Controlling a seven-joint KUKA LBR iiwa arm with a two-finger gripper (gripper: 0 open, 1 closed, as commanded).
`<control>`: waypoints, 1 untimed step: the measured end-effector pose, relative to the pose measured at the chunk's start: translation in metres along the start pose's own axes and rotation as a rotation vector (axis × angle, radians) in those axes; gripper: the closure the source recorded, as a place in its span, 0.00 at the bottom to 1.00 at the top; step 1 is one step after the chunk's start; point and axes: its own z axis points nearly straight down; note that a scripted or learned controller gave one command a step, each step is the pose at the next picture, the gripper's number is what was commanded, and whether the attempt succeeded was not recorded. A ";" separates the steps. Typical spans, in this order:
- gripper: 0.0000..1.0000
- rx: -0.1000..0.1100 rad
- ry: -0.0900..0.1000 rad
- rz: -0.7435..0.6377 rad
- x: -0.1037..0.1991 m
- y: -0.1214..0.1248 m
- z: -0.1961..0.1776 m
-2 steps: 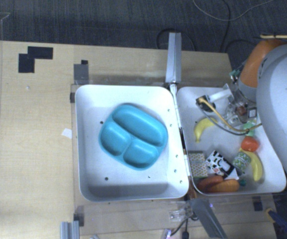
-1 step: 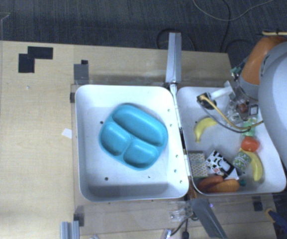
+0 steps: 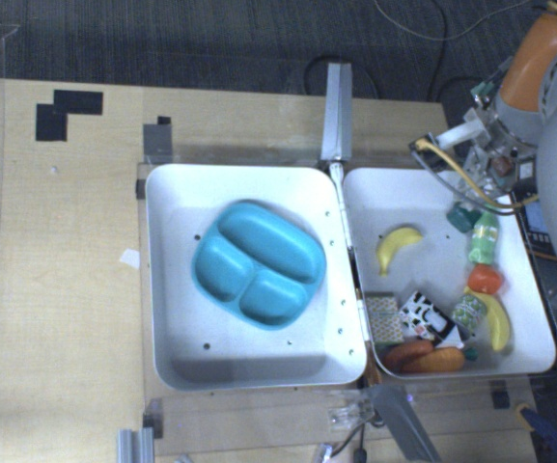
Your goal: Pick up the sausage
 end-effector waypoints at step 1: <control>1.00 0.000 0.003 -0.422 -0.014 -0.035 0.113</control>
